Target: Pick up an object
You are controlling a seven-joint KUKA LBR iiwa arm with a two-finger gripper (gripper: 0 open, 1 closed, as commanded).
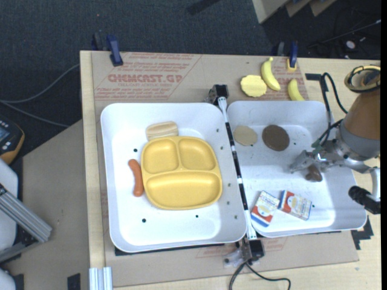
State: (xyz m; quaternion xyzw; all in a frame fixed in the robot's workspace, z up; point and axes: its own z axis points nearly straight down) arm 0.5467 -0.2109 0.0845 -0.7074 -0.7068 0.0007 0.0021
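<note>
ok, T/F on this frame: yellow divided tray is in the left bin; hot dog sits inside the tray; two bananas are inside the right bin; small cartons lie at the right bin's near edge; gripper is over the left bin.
1. True: the yellow divided tray sits in the left bin.
2. False: the hot dog lies on the bin floor beside the tray.
3. False: the bananas lie on the bench beyond the right bin.
4. True: the small cartons lie there.
5. False: the gripper is over the right bin.

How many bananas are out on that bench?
2. One banana lies on the bench behind the right bin, beside a yellow round piece; the other banana lies just right of it, by the bin's rim.
</note>
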